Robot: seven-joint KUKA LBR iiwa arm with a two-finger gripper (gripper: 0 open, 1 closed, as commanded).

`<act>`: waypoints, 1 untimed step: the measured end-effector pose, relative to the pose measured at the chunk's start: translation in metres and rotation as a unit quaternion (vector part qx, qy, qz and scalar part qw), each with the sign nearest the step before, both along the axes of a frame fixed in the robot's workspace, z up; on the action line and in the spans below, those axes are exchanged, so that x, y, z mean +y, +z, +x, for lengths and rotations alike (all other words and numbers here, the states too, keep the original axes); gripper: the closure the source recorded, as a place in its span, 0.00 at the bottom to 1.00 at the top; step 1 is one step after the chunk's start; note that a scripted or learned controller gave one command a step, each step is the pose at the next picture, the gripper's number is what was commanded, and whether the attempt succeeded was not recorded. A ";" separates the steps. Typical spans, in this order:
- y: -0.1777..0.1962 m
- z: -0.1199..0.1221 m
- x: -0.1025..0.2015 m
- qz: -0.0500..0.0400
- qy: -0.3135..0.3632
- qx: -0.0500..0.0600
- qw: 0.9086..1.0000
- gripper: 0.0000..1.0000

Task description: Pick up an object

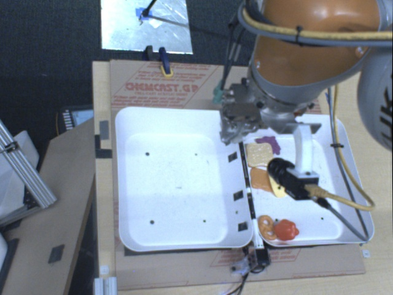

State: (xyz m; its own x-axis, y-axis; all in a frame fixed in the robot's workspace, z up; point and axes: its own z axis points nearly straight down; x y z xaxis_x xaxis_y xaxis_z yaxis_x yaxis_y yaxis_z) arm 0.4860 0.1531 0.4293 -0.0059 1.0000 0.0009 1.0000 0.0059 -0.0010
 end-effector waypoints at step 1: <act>0.028 0.001 -0.061 0.000 -0.005 -0.004 1.000 1.00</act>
